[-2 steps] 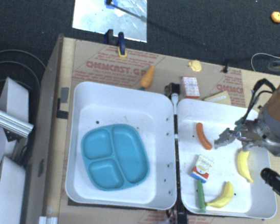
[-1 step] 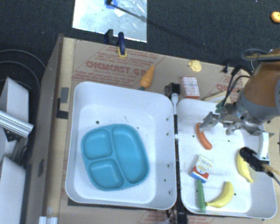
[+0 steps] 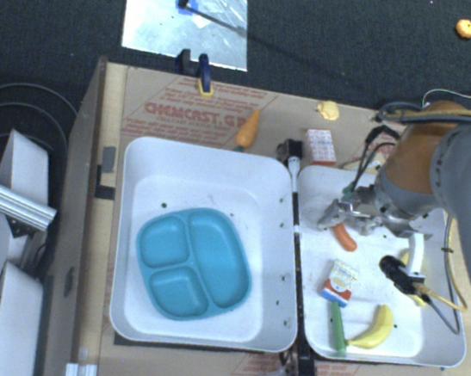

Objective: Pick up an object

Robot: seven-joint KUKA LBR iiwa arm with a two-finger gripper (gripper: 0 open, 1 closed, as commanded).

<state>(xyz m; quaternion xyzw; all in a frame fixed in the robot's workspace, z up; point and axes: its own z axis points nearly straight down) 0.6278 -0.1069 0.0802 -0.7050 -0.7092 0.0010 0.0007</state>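
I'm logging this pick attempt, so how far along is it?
Done: the arm has reached into the right bin, with the claw low just above the small orange sausage-shaped piece. In hand: nothing shows between its fingers. Left: gripping and lifting one item; the banana, green marker and small carton lie untouched.

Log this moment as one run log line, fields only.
stage: reaching | gripper: low in right bin, over orange sausage | grasp: unconfirmed | left bin: blue divided plate

A blue 3-compartment tray (image 3: pixel 193 261) lies in the left bin (image 3: pixel 212 167), a carrot (image 3: pixel 247 129) on the cardboard behind it.
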